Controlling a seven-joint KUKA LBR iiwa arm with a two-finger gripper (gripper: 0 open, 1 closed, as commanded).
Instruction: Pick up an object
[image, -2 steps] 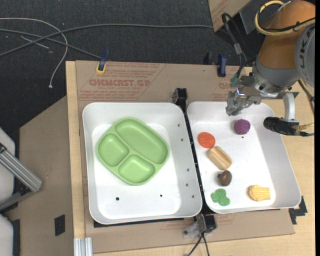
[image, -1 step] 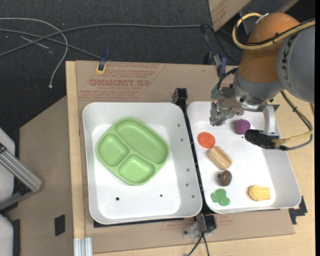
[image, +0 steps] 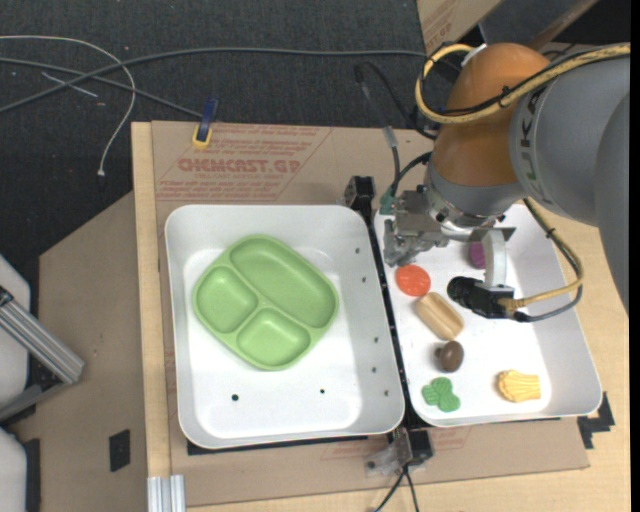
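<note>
Camera view: jaws (image: 412, 243) hovering over orange ball (image: 412, 280) in right bin (image: 560, 385), open-or-closed unclear.

— What lies under everything?
— A dark grey carpeted floor (image: 60, 140), with thin pale cables (image: 110, 75) looping across it at the upper left.
— And the counter?
— A brown cardboard-covered counter (image: 250, 160) printed in red lettering, a small blue clip (image: 207, 118) at its far edge.
</note>
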